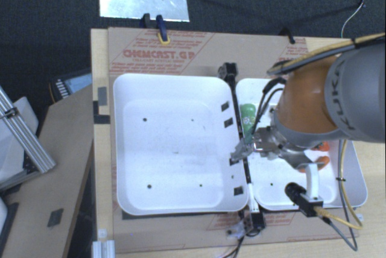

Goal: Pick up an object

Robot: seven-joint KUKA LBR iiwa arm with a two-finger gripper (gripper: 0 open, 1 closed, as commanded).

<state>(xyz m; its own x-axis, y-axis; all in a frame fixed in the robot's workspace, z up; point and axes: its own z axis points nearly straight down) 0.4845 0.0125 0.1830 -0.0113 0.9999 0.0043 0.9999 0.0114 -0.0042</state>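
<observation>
A green object (248,116) lies in the right bin (350,190), close to the divider between the bins. An orange object (322,153) peeks out from under the arm on that bin's right side. The grey arm with its orange band (304,100) covers most of the right bin. My gripper (250,148) hangs below the wrist, low over the bin's left part, just in front of the green object. Most of the gripper is hidden by the wrist.
The left bin (175,142) sits beside the right one, its rim touching at the divider (241,148) with black clips. A black cylinder on a white bracket (300,193) juts from the arm over the right bin's front. Cables trail at the right.
</observation>
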